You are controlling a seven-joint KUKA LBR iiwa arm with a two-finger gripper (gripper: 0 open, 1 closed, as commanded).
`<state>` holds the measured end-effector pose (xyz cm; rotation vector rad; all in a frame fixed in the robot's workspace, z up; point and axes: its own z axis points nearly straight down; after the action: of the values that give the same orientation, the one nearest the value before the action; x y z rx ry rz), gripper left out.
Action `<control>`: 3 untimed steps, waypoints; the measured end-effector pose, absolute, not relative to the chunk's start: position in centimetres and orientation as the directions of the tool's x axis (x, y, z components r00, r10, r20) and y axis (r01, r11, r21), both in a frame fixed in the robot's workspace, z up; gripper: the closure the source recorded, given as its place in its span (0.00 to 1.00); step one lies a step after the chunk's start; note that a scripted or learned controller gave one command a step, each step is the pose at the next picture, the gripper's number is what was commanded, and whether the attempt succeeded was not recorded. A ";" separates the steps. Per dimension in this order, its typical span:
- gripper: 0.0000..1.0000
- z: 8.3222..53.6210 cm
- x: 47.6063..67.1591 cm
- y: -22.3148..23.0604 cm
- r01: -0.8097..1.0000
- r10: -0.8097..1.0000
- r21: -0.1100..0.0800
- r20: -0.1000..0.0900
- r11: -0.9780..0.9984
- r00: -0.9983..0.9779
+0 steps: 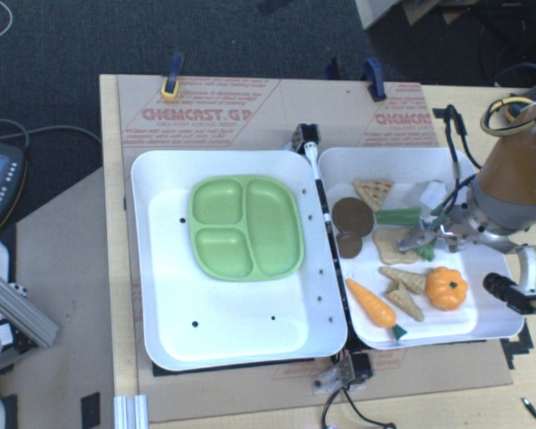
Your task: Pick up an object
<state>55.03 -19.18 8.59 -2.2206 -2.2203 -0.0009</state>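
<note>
The right bin (429, 333) holds several toy foods. An orange carrot (372, 303) lies near its front left, and an orange pumpkin (446, 288) sits at the front right. A large brown disc (351, 215) and a smaller one (349, 244) rest by the left wall. A tan triangle cracker (372, 192) is at the back, beside a green stick (397, 214). My gripper (417, 239) is low over the right edge of a tan slice (393, 247), just above the pumpkin. Nothing is visibly lifted.
The left bin (152, 266) holds a green sectioned plate (247, 227). Two tan wedge pieces (404, 280) lie between the carrot and the pumpkin. The arm's orange band (509, 164) hangs over the right bin's far right side. Clamps sit at the bench's back edge.
</note>
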 end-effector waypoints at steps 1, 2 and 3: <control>1.00 9.9 55.2 -19.2 1.000 1.000 0.007 0.001 0.000 0.000; 1.00 16.3 55.8 -19.3 1.000 1.000 0.007 -0.003 0.001 -0.001; 1.00 20.6 55.9 -19.1 1.000 1.000 0.007 -0.003 0.002 -0.002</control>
<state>55.89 -19.07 20.63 -2.2246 -2.2280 -0.0043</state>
